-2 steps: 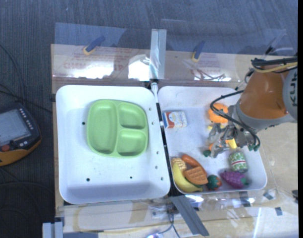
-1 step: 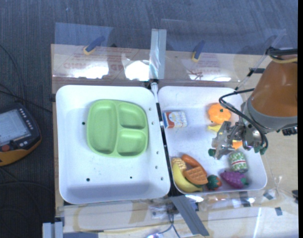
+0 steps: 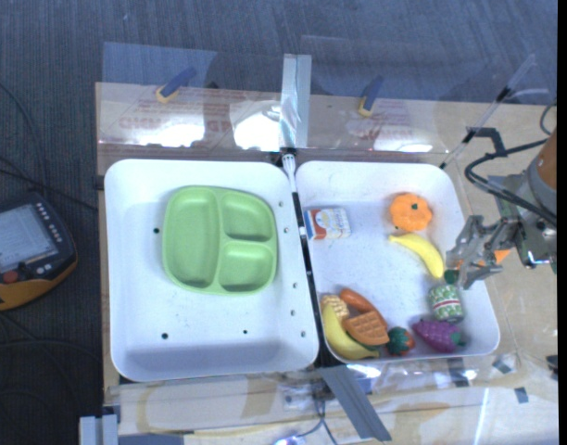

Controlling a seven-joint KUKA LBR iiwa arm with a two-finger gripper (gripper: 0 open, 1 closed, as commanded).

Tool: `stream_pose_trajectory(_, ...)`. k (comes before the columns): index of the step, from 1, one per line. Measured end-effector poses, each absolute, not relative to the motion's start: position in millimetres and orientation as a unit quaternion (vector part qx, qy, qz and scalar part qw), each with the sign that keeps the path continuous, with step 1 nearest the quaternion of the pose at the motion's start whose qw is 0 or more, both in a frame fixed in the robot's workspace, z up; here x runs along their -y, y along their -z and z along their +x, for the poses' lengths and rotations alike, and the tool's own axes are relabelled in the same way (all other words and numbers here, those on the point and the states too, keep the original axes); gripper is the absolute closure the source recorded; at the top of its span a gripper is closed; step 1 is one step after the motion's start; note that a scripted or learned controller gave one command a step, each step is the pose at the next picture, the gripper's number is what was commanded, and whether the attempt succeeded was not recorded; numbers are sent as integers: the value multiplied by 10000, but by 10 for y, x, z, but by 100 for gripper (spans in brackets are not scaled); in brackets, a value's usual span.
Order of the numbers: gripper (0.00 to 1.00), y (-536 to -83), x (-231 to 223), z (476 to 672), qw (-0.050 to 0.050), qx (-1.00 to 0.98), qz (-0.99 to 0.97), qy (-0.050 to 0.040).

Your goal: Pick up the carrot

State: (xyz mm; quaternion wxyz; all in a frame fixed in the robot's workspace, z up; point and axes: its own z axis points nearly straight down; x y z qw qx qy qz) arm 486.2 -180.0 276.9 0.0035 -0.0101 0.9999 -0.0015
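Left bin [image 3: 135,341]: a green divided plate [image 3: 219,239] with three compartments lies in its upper middle, nearer the bin's far edge than its near edge. Right bin [image 3: 376,179] touches the left bin along the central divide. Against its left wall, toward the far edge, lies a small white carton [image 3: 327,222] with an orange label. In its near-left corner a banana [image 3: 339,335] curves along the wall; the carrot [image 3: 358,301], orange and slender, rests just beside and partly over that banana, with a ridged orange-brown piece [image 3: 367,326] touching it on the near side and a small red-and-green item [image 3: 399,340] next to that. Toward the far-right part of the bin sits a round orange fruit [image 3: 410,212], and a second banana [image 3: 421,252] lies just below it. A green-and-white patterned cylinder [image 3: 446,301] stands near the right wall, with purple grapes [image 3: 439,333] in the near-right corner. The gripper [image 3: 471,262] hovers at the right wall, just above the cylinder and well apart from the carrot; jaws appear apart, clamped on nothing.
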Motion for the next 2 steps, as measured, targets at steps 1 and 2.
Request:
stream_pose_trajectory(1, 100, -1346, 2189, 5021, -32, -9964, -845, -39)
stream_pose_trajectory(2, 0, -1376, 2209, 5039, 7, -9965, -842, -9)
